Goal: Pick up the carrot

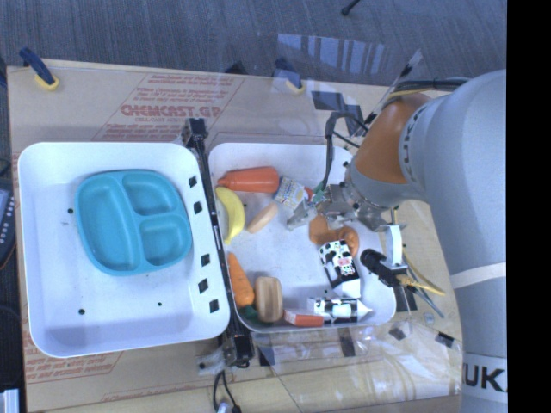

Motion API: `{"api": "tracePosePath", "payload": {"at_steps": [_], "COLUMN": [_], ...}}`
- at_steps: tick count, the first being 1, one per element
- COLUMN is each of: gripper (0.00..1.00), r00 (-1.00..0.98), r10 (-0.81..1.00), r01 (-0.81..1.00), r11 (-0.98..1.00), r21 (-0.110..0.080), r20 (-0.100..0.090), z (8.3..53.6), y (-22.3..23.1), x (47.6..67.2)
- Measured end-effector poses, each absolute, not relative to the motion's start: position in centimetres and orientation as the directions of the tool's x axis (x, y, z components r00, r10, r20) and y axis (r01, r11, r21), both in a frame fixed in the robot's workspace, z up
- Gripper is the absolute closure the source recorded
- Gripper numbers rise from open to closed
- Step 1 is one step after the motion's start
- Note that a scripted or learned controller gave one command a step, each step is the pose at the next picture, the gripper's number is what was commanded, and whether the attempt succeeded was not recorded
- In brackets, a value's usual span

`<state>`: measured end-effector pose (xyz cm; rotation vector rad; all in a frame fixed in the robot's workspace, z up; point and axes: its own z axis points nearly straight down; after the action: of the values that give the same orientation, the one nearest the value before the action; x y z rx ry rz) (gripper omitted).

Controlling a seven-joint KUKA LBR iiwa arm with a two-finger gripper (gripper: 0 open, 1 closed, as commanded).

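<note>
The carrot [250, 180], long and orange, lies on its side near the far wall of the right bin [284, 256]. My gripper [302, 206] hangs low in the bin's middle right, about a hand's width to the right of the carrot's thick end and slightly nearer the camera. It sits by a small silvery packet [291, 191] and an orange-brown bread piece [331, 231]. Nothing orange shows at its tip. The grey arm and orange wrist band [385, 144] cover the bin's right rim.
A second orange tapered piece [240, 280] lies along the right bin's left wall. Also in that bin are a banana [231, 213], a beige piece [261, 218], a cow-patterned carton [340, 261], a bread slice [269, 298] and a bottle [337, 310]. The left bin [52, 299] holds a blue divided plate [133, 220].
</note>
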<state>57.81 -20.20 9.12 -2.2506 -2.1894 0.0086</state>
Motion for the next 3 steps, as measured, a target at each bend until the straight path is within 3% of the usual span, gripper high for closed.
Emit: {"api": "tracePosePath", "payload": {"at_steps": [1,2,3], "gripper": [1.0,1.0,1.0], "r00": [0.016,0.321,-0.042], "r10": [1.0,0.947,0.999], "r01": [1.0,0.947,0.999], "r11": [-0.016,-0.321,0.042], "r21": [-0.006,-0.002,-0.001], "r20": [0.0,-0.001,-0.004], "z": [10.2,21.7,25.2], "y": [-19.9,-16.4,-18.5], "x": [58.0,53.9,51.9]}}
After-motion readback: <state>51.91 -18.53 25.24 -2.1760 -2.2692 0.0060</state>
